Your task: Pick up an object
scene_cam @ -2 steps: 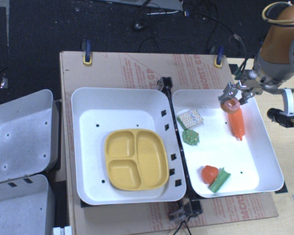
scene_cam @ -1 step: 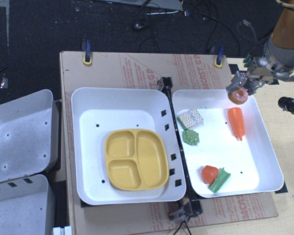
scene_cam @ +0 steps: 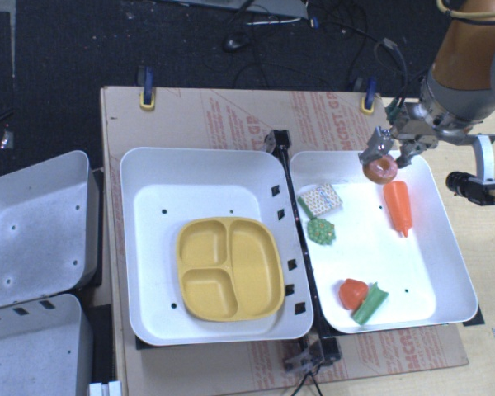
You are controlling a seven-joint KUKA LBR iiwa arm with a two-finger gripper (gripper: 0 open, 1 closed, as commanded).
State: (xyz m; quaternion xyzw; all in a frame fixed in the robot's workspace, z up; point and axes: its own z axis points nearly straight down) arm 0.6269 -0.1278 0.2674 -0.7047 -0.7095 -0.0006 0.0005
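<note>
My gripper hangs over the back edge of the right bin, reaching in from the upper right. A small pink-brown doughnut sits between its fingertips, and the fingers are shut on it. The doughnut seems to be lifted slightly off the bin floor. An orange carrot lies just below and to the right of it. Further left in the same bin are a white patterned packet and a green broccoli piece. A red toy vegetable and a green pod lie near the front.
The left bin holds a yellow divided plate. A black divider runs between the bins. Two clamps hold the board at the back. Spare white bins lie at the far left.
</note>
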